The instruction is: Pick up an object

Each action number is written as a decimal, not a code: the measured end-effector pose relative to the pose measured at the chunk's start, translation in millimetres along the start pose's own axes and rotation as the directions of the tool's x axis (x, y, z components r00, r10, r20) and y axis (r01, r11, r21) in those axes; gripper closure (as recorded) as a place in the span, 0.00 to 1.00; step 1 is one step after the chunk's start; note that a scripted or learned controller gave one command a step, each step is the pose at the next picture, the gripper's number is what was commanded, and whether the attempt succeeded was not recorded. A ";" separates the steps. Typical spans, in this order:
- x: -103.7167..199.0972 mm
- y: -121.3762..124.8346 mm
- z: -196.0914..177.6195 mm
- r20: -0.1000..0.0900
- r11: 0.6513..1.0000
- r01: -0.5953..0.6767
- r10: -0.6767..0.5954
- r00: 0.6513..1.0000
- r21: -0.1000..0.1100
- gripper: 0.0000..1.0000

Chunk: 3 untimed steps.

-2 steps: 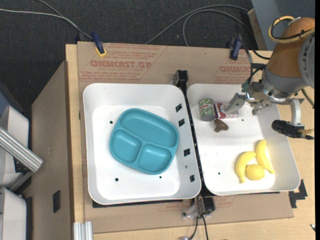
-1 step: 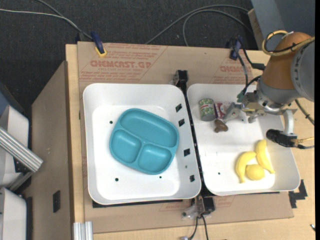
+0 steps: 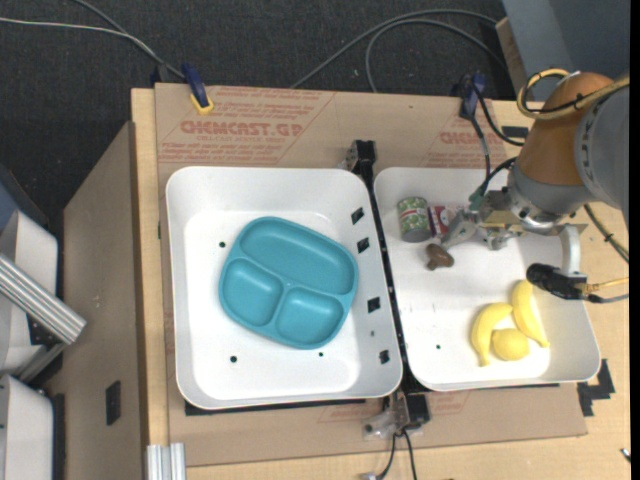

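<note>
In the right bin (image 3: pixel 440 363) lie a small green can (image 3: pixel 412 218) on its side, a small brown lump (image 3: pixel 438 258) just below it, and a bunch of yellow bananas (image 3: pixel 508 326) near the front right. My gripper (image 3: pixel 462 226) hangs low over the back of this bin, right of the can and above the brown lump. A dark red-and-black piece sits between the can and the gripper. Nothing shows held between the fingers.
The left bin (image 3: pixel 195 368) holds a blue divided plate (image 3: pixel 287 281). A black clip rail (image 3: pixel 378 268) runs between the bins. Cables trail across the cardboard bench top (image 3: pixel 260 118), and the grey arm with its orange band (image 3: pixel 560 138) fills the back right.
</note>
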State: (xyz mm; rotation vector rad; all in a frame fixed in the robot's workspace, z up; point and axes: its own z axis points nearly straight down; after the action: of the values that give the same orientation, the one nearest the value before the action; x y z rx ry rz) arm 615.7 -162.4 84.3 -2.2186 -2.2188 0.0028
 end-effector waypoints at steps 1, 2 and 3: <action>0.1 1.3 -12.7 0.000 1.000 0.000 0.000 1.000 -0.004 1.00; 3.1 7.4 -58.1 0.002 1.000 0.002 -0.002 1.000 -0.010 1.00; 12.3 12.9 -118.0 0.003 1.000 0.003 -0.003 1.000 -0.012 1.00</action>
State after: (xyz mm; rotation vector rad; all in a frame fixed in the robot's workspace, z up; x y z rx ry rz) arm 629.0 -150.2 202.3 -2.2233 -2.2293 -0.0081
